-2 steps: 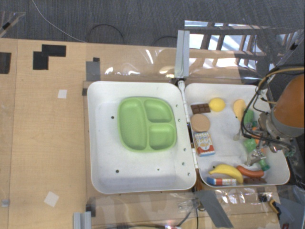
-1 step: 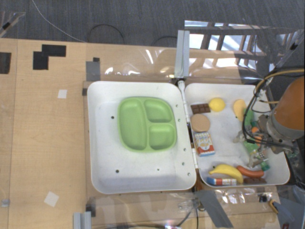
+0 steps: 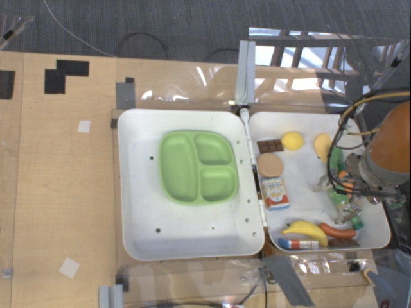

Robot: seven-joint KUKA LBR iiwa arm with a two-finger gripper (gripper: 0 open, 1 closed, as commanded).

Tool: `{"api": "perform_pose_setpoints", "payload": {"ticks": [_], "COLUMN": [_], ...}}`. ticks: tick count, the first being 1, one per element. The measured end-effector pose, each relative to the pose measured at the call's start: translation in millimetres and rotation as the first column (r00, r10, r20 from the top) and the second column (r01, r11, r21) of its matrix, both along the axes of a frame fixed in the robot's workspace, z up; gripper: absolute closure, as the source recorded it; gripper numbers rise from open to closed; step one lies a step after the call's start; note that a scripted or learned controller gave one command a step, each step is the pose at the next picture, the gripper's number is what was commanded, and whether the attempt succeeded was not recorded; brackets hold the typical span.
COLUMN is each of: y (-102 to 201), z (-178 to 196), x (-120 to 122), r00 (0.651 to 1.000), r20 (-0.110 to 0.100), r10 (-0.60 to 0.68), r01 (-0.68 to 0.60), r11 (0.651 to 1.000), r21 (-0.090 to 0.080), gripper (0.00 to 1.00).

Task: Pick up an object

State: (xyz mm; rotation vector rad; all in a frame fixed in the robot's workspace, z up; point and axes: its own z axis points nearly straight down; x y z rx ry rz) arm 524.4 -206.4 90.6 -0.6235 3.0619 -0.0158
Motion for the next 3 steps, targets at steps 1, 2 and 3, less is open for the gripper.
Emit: {"api": "perform_pose_setpoints", "payload": {"ticks": [1,2,3], "y": [2,2,2], "z": [14,14,0], "x": [6,5,-17], "r00": [1.000,1.000,1.000], "r20": [0.017,0.016,0.003], "r10": [0.004,0.004,-0.005], "r01": [-0.004,-0.004,0.005], "r11": [1.000,1.000,1.000], "r21": [-0.001,-0.001,0.004], "gripper": [1.00,0.00,0.00]}}
